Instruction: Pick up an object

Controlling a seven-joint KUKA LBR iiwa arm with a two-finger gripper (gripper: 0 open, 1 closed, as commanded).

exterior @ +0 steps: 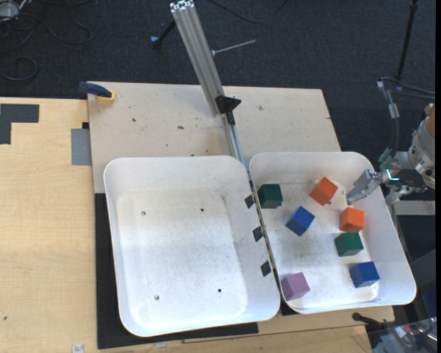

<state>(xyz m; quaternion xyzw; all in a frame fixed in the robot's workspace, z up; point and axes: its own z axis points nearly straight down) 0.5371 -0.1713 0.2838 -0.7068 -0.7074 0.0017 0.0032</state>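
My gripper point(361, 186) sits at the right bin's point(397, 285) right rim; finger state I cannot tell. Nearest targets: orange cube point(323, 190) beside it and orange-red cube point(352, 218) just below, along the right wall. Both look small, rigid, light, likely foam or wood. Judgement: pinch across two flat opposite faces, avoiding corners; the wall crowds the orange-red one.

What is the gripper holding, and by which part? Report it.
Nothing is visibly held. The gripper sits at the right bin's right edge, beside the orange cubes, with no block seen between its fingers.
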